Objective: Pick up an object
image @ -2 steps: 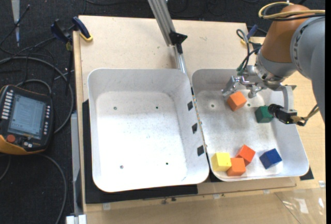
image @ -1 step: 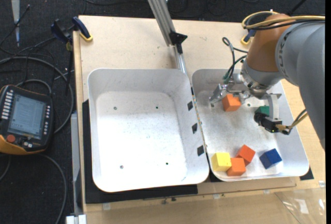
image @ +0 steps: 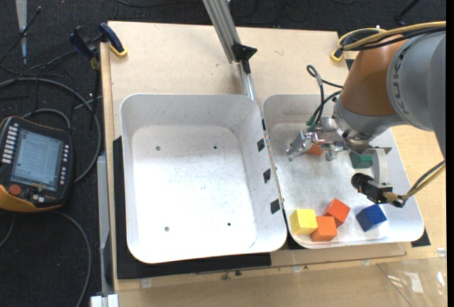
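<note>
The gripper [image: 306, 148] hangs low inside the right bin [image: 284, 121], toward that bin's upper half. Its metal fingers point out toward nine o'clock, and a small orange object [image: 313, 149] shows right at them; whether the fingers are clamped on it or merely in front of it cannot be told from this angle. Just at three o'clock from the gripper, partly under the wrist, a green block [image: 362, 159] peeks out. The arm [image: 397, 82] rises from the gripper toward one o'clock, with its orange band just above the wrist and grey casing beyond.

At five o'clock from the gripper, along the bin's near edge, lies a cluster of blocks: a yellow cube [image: 305, 220], an orange cube [image: 325, 227] touching it on the right, and a second orange block [image: 338, 210] just behind those two. A blue cube [image: 370, 216] sits a little apart at four o'clock from the gripper, near a black fitting [image: 370, 187] on a cable.

At nine o'clock from the gripper, the left bin [image: 135, 110] touches the right bin along their shared rim and shows a bare white floor with a few dark specks.

Both bins rest on a pale wooden bench [image: 177, 57]. At eleven o'clock a slanted metal pole [image: 216, 4] comes down to the bins' meeting edge. Far out at nine o'clock a control pendant [image: 35, 160] lies on the dark floor among black cables.
</note>
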